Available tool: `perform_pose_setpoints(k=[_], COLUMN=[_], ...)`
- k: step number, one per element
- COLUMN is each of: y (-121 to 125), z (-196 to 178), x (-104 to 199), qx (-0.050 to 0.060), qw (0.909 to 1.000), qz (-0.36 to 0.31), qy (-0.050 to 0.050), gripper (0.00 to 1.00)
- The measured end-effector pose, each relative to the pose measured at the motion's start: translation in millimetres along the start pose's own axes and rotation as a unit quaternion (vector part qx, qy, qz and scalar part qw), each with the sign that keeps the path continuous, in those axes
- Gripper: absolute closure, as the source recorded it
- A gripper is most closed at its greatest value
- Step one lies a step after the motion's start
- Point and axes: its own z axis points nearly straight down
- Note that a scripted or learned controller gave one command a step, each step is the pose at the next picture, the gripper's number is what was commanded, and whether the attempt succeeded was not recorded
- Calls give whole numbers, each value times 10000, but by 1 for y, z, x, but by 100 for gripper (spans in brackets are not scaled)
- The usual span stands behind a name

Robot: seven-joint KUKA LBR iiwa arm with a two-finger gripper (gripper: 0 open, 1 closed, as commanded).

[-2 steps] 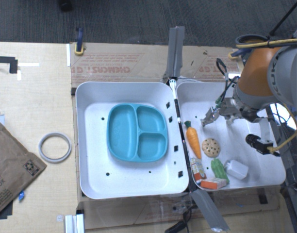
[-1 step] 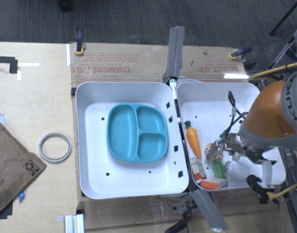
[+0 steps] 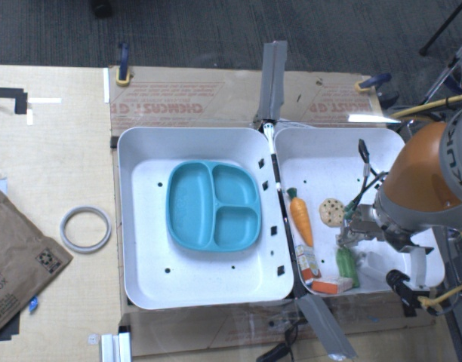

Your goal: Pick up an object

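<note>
Hovering low in the right bin (image 3: 321, 145), the gripper (image 3: 350, 236) sits above the green object (image 3: 346, 268) near the front edge; finger state cannot be told.

Both white bins, the left bin (image 3: 140, 225) and the right bin (image 3: 321, 153), looked like smooth moulded plastic with a soft sheen. The divided plate (image 3: 214, 206) was teal plastic, smooth and slightly glossy. The toy carrot (image 3: 301, 221) had a smooth orange plastic look, and the green toy (image 3: 346, 266) beside it was glossy. The cookie (image 3: 331, 212) appeared matt and speckled. The bench (image 3: 50, 157) showed pale, matt wood grain. Brown printed cardboard (image 3: 178, 96) lay under the bins, dull and papery. The tape roll (image 3: 85, 228) looked grey and smooth. The arm's orange band (image 3: 427, 168) shone like glossy plastic.
</note>
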Motion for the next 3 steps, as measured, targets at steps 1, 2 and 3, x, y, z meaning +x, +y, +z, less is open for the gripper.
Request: perform_pose_setpoints(k=[1,2,3], y=[50,50,48], z=[-97,-97,-83], x=[-39,-39,-17], qx=[-11,-9,-5], qw=[9999,9999,9940], qz=[107,106,-1097], qy=[-13,-13,-6], gripper=[100,0,0])
